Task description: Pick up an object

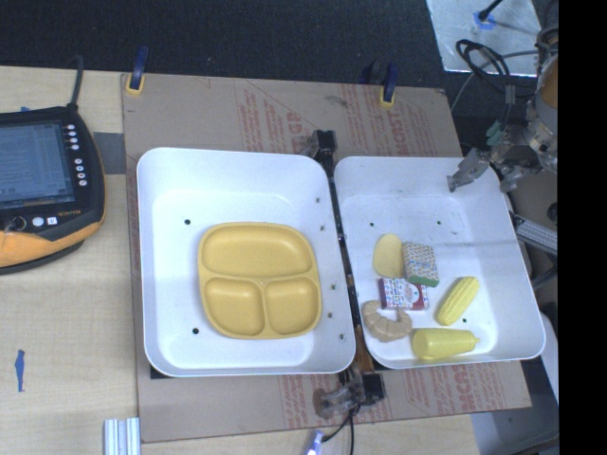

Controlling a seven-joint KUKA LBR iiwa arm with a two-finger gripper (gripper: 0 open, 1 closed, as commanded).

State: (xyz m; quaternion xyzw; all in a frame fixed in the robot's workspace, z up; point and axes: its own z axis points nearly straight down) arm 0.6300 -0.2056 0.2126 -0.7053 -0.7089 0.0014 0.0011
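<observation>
Here we see the gripper [471, 171] above the right bin's [493, 211] far edge | finger state: we cannot tell | six toy foods [417, 297] well apart, near front | one yellow tray [258, 279], left bin [171, 254].

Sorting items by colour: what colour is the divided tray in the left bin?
Yellow: the three-compartment tray, seen plainly in the camera view.
</observation>
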